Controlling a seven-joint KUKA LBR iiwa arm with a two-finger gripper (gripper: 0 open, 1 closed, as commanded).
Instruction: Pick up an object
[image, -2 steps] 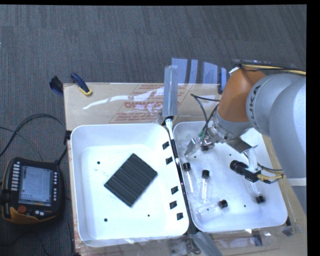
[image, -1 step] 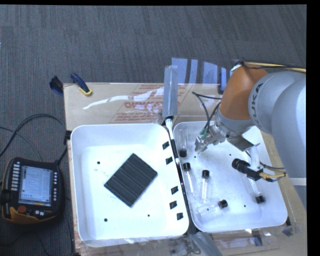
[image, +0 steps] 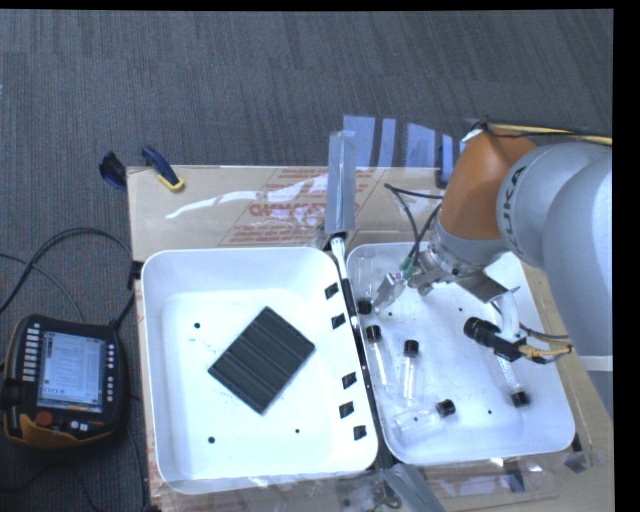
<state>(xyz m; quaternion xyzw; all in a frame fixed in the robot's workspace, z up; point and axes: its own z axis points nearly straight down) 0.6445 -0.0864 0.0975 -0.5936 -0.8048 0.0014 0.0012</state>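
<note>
While the grey arm (image: 560, 200) reached in from the right, its orange band (image: 475, 185) hung over the back of the right bin (image: 555, 425), and the tool (image: 388, 292) sat low near that bin's back left corner; whether it was open or closed could not be told. Several clear vials with black caps lay scattered in the right bin: one (image: 410, 362) near the middle, one (image: 432, 412) toward the front, one (image: 508, 375) at the right, one (image: 374, 345) close by the left wall. A black ribbed pad (image: 262, 358) lay tilted in the middle of the left bin (image: 165, 300). A teach pendant (image: 62, 378) rested on the carpet left of the counter (image: 215, 200).
</note>
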